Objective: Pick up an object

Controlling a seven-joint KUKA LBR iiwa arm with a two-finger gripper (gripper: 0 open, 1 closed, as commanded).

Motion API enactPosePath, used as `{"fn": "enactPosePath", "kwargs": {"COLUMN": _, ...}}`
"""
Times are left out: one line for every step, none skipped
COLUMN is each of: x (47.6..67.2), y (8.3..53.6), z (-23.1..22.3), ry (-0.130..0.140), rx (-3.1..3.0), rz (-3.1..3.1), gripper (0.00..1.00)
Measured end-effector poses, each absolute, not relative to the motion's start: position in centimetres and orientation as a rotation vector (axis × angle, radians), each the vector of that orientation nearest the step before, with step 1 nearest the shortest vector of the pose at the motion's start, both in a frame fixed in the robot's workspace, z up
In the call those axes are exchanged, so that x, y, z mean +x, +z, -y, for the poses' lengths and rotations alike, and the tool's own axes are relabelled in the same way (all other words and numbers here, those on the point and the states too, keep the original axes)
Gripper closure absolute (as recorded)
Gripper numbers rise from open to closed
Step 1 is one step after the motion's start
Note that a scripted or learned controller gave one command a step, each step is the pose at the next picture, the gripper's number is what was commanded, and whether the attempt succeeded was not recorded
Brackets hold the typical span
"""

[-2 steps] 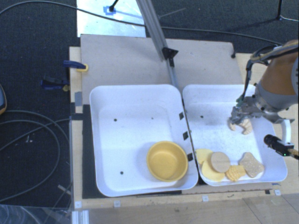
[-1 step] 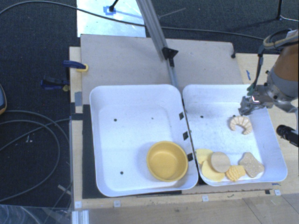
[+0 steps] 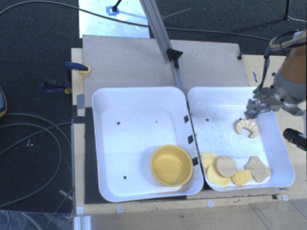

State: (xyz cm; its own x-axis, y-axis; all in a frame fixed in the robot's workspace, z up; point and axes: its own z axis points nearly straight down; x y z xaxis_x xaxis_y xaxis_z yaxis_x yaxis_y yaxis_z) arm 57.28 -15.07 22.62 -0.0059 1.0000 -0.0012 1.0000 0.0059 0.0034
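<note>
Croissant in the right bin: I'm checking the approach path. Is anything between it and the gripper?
Nothing visible. The gripper hangs just above the croissant, with bare bin floor around it; the other food pieces lie nearer the front wall.

dark carpet [image 3: 33,42], trailing cables [image 3: 29,143]

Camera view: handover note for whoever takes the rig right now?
End effector: low over the right bin, just above and left of the croissant. Finger state can't be read from this angle; nothing visibly held.
Right bin: the croissant lies mid-bin near the right wall; along the front edge sit a yellow disc, a tan round piece, a ridged orange piece and a bread slice.
Left bin: yellow bowl at front right.
Done: approach near the croissant.
Left: grasp and lift an object.
</note>
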Motion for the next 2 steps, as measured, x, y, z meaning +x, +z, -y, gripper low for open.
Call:
{"fn": "enactPosePath", "kwargs": {"x": 56.4, "y": 22.4, "z": 8.8, "ry": 0.005, "rx": 2.211, "rz": -2.232, "gripper": 1.00}}
{"fn": "enactPosePath", "kwargs": {"x": 56.2, "y": 21.9, "z": 3.0, "ry": 0.004, "rx": 2.210, "rz": -2.234, "gripper": 1.00}}
